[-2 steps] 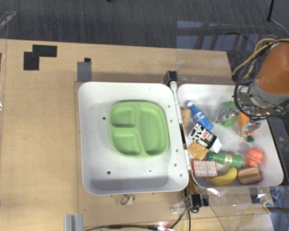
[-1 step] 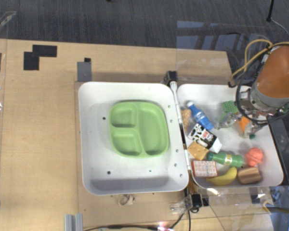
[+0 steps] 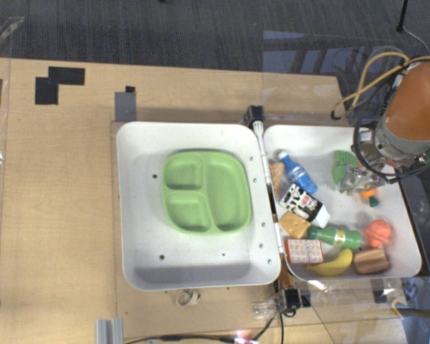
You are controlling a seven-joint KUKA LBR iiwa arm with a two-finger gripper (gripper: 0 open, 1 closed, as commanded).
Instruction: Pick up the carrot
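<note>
- Gripper (image 3: 360,183): hangs low over the upper right part of the right bin (image 3: 416,260), beneath the grey arm with its orange band (image 3: 416,99); whether the claw is spread or closed cannot be told, and nothing can be seen between its tips.
- Carrot (image 3: 371,194): small orange piece with a green end, lying on the bin floor just beside the claw, at about four o'clock from it; too small to fix its long axis with confidence, though the green end seems to point toward five o'clock.
- Deciding relation: the carrot lies slightly off the claw's centre, so a short shift toward four o'clock is judged necessary before closing.
- Neighbours: a green leafy toy (image 3: 344,165) at ten o'clock of the claw; an orange-pink ball (image 3: 378,232) at six o'clock of the carrot, apart from it.
- Left bin (image 3: 129,213): holds a green divided plate (image 3: 205,192), well apart from the work.
</note>
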